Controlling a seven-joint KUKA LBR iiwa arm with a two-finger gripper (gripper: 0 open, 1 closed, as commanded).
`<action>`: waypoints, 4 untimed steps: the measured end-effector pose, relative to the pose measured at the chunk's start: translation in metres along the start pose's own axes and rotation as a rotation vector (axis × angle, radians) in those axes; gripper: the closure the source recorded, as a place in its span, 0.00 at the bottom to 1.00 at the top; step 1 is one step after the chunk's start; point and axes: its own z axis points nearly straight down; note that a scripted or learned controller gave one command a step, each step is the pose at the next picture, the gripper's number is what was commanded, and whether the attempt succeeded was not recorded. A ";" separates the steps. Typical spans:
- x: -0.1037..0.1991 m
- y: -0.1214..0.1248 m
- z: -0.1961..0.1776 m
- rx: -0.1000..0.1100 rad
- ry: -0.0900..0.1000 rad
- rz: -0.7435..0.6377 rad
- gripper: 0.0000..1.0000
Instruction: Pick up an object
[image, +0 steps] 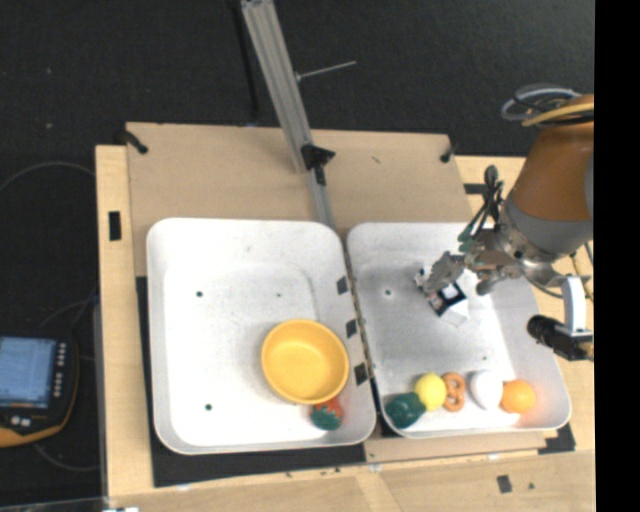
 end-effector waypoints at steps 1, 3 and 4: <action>0.000 0.000 0.000 -0.001 0.000 0.001 0.00; 0.001 -0.007 0.091 0.005 -0.002 0.004 0.00; 0.000 -0.008 0.129 0.003 -0.003 0.005 0.00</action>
